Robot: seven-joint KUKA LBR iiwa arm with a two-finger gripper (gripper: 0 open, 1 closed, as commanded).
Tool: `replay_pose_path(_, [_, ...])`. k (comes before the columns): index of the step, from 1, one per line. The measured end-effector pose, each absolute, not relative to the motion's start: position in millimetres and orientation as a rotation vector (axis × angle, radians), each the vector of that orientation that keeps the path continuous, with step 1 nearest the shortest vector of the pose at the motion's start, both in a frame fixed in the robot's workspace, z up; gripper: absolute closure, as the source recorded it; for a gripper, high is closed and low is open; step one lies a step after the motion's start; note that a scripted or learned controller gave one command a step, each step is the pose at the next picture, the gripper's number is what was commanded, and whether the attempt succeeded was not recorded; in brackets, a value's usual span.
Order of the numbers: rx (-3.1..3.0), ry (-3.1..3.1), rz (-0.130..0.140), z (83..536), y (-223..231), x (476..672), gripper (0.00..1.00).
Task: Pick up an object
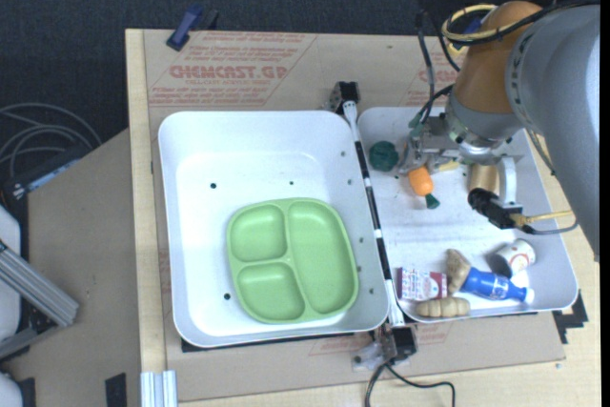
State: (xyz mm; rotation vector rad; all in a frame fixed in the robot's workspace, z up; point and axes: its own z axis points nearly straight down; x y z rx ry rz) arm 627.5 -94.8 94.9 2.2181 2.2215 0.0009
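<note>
My gripper (426,159) hangs low over the upper left part of the right bin (543,205), under the grey wrist and orange band. Directly below its tip lies a small orange carrot (420,181) with a green end, touching or nearly touching the gripper. A dark green round object (383,154) sits just left of the gripper, near the bin's left wall. I cannot see the carrot being gripped.
At the right bin's front lie a red-and-white carton (419,283), a tan root-like piece (457,265), a tan lump (440,307), a blue bottle (496,286) and a white-and-red cup (516,254). The left bin (191,148) holds a green divided plate (289,258).
</note>
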Motion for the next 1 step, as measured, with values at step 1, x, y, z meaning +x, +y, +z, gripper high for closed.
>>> replay_pose_path(1, [2.22,2.224,0.003,185.5,-27.7,564.7,1.0])
